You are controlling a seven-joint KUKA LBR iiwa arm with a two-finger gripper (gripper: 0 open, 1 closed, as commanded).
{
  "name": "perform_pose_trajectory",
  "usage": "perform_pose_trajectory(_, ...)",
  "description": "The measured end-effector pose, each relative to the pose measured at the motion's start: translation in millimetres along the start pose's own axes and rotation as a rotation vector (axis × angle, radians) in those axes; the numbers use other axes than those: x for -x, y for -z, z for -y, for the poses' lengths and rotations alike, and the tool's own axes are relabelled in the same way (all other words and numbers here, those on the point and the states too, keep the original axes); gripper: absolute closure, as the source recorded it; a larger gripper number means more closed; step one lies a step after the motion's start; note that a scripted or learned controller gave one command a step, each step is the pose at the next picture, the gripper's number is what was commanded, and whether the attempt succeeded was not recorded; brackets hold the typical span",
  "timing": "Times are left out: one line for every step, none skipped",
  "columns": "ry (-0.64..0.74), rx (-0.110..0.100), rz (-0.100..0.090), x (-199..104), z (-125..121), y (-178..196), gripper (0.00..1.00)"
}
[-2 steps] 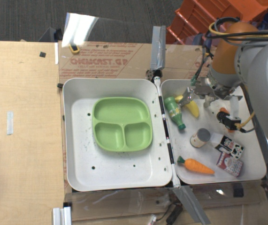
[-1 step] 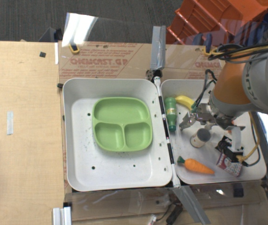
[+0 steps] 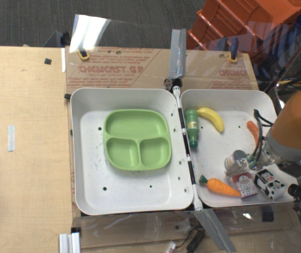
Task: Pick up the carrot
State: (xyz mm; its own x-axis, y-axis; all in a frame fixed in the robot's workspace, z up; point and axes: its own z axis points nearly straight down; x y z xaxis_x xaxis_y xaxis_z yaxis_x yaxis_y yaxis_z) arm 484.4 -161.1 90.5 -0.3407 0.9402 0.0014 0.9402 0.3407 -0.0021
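Note:
The carrot (image 3: 223,187), orange with a small green top at its left end, lies flat near the front edge of the right bin (image 3: 213,141). My gripper (image 3: 241,165) reaches in from the right, below the orange-banded wrist (image 3: 296,124). It hangs just above and to the right of the carrot's thick end, over a small red-and-white carton (image 3: 246,185). The carrot rests on the bin floor, apart from the gripper.
The right bin also holds a green bottle (image 3: 192,127), a banana (image 3: 213,118), a thin orange piece (image 3: 252,128) and a black-and-white carton (image 3: 271,183). In the left bin (image 3: 87,183) sits a green divided plate (image 3: 137,139). A divider wall (image 3: 184,141) separates the bins.

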Motion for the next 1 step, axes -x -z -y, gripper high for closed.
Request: perform_pose_trajectory(-0.029,0.004,-0.003,70.4,-26.0,0.7,0.00)
